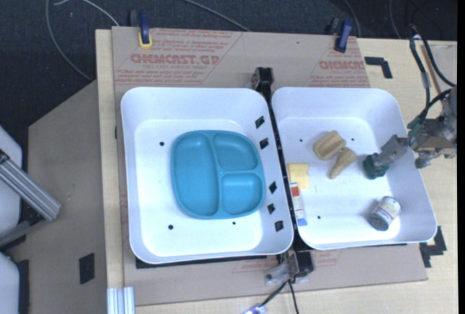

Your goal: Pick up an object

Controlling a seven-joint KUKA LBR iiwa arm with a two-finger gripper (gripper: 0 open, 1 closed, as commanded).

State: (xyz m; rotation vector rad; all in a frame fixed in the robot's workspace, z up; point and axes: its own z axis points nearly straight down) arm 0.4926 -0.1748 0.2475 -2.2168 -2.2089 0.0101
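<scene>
The right bin [378, 103] holds several small things. Two tan wedge-shaped pieces [333, 151] lie near its middle. A yellow block [298, 176] with a thin red and blue item [298, 205] below it sits by the bin's left wall. A small grey can [383, 212] lies on its side at the front right. My gripper [385, 157] reaches in over the right wall, low, just right of the tan pieces. A dark green thing [373, 167] sits at its tip; whether it is held is unclear.
The left bin [145, 116] carries a blue divided plate [218, 173]. Black clips [263, 139] line the seam between the bins. Cables [429, 73] run along the bench's right side beside the arm [436, 134].
</scene>
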